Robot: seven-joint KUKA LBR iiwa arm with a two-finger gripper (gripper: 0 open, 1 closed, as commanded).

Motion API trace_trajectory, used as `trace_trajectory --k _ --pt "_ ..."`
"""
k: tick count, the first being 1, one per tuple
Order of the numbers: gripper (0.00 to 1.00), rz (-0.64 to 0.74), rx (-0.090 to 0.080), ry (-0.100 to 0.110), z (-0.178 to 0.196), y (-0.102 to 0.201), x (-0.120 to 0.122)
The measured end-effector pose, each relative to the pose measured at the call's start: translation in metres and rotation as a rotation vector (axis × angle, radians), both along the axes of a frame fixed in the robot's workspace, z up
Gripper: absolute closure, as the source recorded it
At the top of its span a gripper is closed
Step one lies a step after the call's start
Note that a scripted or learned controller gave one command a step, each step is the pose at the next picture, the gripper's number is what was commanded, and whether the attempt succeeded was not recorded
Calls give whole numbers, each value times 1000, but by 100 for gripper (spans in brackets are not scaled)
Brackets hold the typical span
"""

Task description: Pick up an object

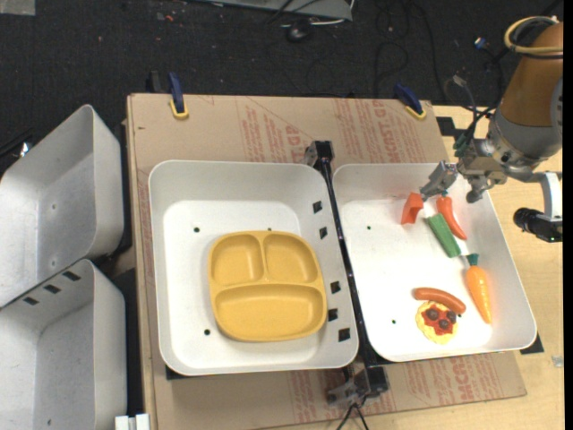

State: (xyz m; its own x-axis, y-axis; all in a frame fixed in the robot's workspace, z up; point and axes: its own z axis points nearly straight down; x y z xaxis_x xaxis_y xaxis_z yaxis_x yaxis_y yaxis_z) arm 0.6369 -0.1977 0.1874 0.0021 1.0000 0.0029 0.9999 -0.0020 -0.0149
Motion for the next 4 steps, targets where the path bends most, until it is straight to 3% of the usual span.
trace_trajectory --k 1,3,4 --pt "0 3 -3 -15 10 1 3" --pt "0 6 -2 -11 -90 11 3" --pt "100 7 -4 -17 -77 11 5"
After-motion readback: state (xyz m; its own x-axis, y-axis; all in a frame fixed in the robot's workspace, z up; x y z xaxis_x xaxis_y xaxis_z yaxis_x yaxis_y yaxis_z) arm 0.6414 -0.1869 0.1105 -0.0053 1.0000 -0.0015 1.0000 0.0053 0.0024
